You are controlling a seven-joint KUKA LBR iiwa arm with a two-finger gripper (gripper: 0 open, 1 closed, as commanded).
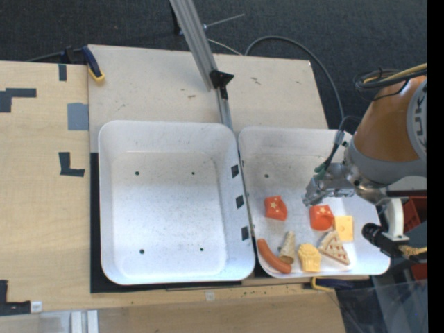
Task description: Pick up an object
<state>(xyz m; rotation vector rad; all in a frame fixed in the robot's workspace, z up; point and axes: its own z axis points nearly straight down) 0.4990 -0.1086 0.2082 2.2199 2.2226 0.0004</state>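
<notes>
Across the surface (159, 82), left of my tool (318, 198), sits one white bin (166, 134). In the right bin (277, 141), a sausage (274, 256) lies slantwise along the near rim, beside a red cube (275, 207), a small cone (286, 243) and a yellow piece (309, 257). My tool hangs just above a red-orange piece (321, 217); whether it pinches, I cannot tell. Right of that lie a yellow block (343, 227) and a wedge (335, 249).
</notes>
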